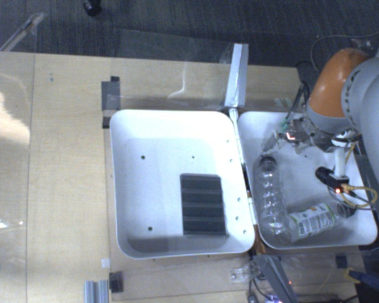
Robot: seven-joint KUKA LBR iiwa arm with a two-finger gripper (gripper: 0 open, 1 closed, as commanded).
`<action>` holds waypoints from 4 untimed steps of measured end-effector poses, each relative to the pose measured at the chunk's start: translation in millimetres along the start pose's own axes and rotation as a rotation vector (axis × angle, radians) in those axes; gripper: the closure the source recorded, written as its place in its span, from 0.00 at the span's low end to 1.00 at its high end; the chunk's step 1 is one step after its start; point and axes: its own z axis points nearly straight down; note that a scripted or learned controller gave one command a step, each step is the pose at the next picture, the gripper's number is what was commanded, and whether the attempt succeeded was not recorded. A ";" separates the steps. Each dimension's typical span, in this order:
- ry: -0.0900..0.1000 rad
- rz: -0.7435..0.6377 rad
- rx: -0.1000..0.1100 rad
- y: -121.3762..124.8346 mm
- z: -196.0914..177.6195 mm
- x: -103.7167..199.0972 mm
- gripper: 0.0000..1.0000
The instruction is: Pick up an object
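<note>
A clear plastic bottle (270, 194) lies lengthwise along the left wall of the right bin (366, 235), cap end toward the back. A second clear bottle with a green and white label (311, 219) lies across the bin's front, touching the first near its base. A black ridged rectangular block (202, 204) rests flat in the left bin (132, 169), toward its front right. My gripper (292, 135) hangs over the back of the right bin, just behind the first bottle's cap end, with the orange band (331, 84) above it. Nothing shows held in it.
A small black part with a red light and yellow cables (336, 180) hangs off the arm over the right bin's right side. The two bins share a raised rim (243, 169). A metal strut (235, 74) stands behind the bins.
</note>
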 end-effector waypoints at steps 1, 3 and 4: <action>0.001 -0.269 -0.003 -8.9 -1.3 49.2 0.00; 0.000 -0.271 -0.012 -5.9 -14.7 50.0 0.00; 0.000 -0.380 0.002 -55.0 -34.4 7.5 0.00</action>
